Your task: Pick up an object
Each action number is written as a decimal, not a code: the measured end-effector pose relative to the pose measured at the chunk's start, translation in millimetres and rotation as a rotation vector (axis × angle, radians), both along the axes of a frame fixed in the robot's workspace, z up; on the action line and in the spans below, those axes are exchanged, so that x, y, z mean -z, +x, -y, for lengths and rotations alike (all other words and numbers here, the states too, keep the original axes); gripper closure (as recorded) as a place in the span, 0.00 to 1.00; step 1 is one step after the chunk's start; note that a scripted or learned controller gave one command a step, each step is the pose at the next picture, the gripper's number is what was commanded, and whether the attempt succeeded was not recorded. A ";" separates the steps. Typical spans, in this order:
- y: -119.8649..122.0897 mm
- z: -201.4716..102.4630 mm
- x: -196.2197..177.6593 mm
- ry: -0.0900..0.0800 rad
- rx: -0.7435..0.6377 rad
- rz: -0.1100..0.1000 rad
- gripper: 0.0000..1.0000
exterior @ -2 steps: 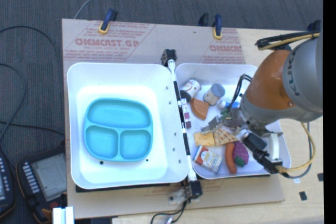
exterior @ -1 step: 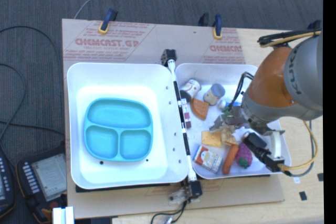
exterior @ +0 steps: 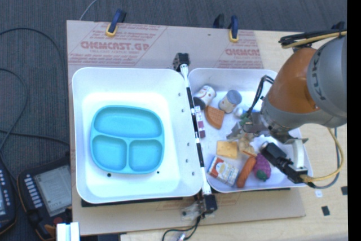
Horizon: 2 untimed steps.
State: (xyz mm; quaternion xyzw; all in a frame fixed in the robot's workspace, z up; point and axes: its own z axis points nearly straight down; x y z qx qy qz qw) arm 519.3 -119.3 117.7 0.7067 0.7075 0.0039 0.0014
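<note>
The gripper (exterior: 243,131), its grip state impossible to tell, hung low in the crowded right bin (exterior: 198,77), a yellow cracker (exterior: 227,149) just beside it at seven o'clock; the carrot (exterior: 245,171) lay near the front rim.

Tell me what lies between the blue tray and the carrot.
In the camera view, between the blue tray and the carrot lie the bins' adjoining white rims and a small printed packet.
</note>
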 end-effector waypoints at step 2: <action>-2.9 -145.0 -91.2 -0.004 -0.001 -0.008 1.00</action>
